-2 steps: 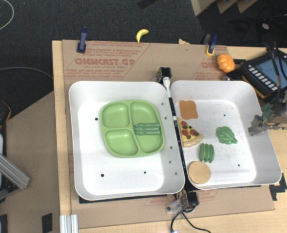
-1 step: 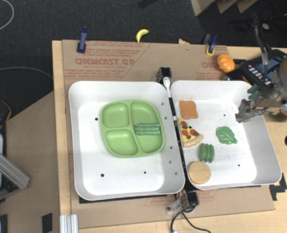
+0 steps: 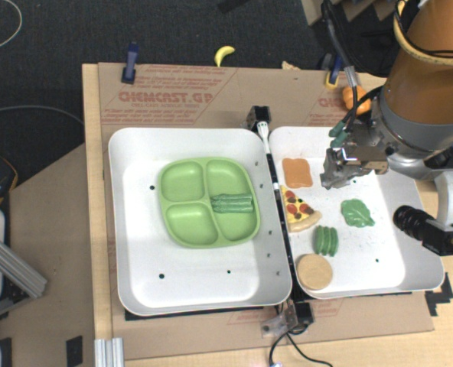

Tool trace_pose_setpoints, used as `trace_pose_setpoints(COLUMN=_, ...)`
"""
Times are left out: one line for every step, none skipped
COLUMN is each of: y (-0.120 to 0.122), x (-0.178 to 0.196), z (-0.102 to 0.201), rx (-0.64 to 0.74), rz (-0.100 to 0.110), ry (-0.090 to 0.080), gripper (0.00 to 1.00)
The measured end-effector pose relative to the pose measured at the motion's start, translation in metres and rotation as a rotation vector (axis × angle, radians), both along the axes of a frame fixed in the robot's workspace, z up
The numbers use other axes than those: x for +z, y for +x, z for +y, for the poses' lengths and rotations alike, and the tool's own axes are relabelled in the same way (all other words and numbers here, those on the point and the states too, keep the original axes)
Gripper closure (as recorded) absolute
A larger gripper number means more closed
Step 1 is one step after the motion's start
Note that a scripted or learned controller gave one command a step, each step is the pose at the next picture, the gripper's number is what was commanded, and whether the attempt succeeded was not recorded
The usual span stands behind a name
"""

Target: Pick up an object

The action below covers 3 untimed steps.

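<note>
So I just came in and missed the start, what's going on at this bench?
A grey and orange robot arm reaches in over the right bin, its gripper hovering above the toy food there: an orange slab, a pizza slice, a leafy green piece, a green pod and a tan disc. Nothing looks picked up yet. The left bin holds a green divided plate.

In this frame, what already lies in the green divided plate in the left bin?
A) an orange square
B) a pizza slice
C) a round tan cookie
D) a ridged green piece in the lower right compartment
D: a ridged green piece rests in the lower right compartment of the green divided plate, near its top divider, while the pizza slice lies in the right bin.
</note>
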State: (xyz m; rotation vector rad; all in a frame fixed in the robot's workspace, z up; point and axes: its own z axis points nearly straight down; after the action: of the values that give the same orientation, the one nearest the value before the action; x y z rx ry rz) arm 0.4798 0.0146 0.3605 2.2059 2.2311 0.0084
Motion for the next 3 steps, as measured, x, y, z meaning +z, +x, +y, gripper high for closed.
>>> trace_pose_setpoints(y=-0.001, x=-0.054, z=0.033, rx=-0.007, rz=0.014, ry=0.0, gripper=1.0)
trace_pose_setpoints(y=0.0, x=0.016, z=-0.026, rx=-0.017, rz=-0.002, ry=-0.002, gripper=1.0)
trace_pose_setpoints(y=-0.001, x=-0.047, z=0.009, rx=-0.009, rz=0.014, ry=0.0, gripper=1.0)
